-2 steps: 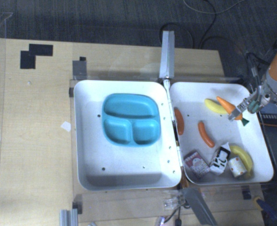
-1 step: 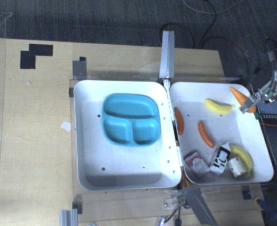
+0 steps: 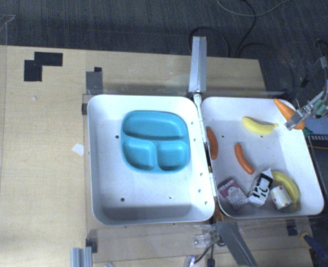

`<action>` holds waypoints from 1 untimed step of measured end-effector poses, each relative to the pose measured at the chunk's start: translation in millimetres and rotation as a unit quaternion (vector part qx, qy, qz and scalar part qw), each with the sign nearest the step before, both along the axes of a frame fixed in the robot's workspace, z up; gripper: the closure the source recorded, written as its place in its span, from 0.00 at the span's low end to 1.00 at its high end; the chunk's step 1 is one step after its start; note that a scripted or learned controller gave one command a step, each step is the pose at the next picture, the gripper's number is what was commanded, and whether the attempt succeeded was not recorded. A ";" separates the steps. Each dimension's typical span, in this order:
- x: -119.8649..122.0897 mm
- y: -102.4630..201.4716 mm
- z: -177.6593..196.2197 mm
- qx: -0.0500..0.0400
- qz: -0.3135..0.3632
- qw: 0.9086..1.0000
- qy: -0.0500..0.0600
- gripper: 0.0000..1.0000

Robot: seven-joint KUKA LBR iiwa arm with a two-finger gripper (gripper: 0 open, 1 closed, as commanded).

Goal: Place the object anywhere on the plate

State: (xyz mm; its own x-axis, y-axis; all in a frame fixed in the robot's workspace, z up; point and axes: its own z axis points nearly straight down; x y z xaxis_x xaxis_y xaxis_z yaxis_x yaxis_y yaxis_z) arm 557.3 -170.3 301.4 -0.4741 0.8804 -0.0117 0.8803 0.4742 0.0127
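Note:
A blue divided plate [image 3: 155,141] lies in the left bin [image 3: 105,193], a little toward the back. The right bin [image 3: 306,166] holds the loose objects: a yellow banana [image 3: 258,125] at the back, an orange carrot [image 3: 283,109] in the far right corner, a sausage [image 3: 243,157] in the middle, and a second sausage [image 3: 212,142] against the left wall. My gripper [image 3: 293,123] comes in from the right edge and hangs low over the far right corner, right beside the carrot and partly covering it. I see nothing clearly held in it.
In the right bin's near corner lie a second banana [image 3: 286,188], a black and white packet [image 3: 261,187] and a reddish wrapper [image 3: 230,192]. A metal post [image 3: 197,65] stands behind the divider between the bins. Cables run along the right side.

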 end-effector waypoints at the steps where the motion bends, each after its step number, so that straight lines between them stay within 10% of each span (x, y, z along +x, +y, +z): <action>1: 14.3 120.1 -94.0 0.003 -0.084 0.996 0.006 1.00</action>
